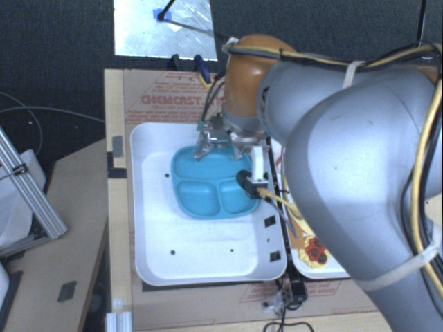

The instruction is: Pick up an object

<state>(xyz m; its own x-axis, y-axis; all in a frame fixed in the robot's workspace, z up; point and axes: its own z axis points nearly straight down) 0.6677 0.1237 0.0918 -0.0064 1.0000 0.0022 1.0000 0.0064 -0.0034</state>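
Observation:
A blue divided plate [211, 183] with three compartments lies in the left white bin [159, 213], toward its back right. My gripper [220, 149] hangs over the plate's far rim, its metal fingers [203, 147] reaching down to the blue edge. The fingers stand slightly apart with nothing seen between them. The grey arm with its orange band [249, 75] comes in from the right and hides most of the right bin.
The right bin [315, 265] shows a corner with a red and yellow object [315, 251] in it. Black clips sit along the wall between the bins. A cardboard sheet [166, 99] lies under the bins. A metal frame [24, 185] stands at the left.

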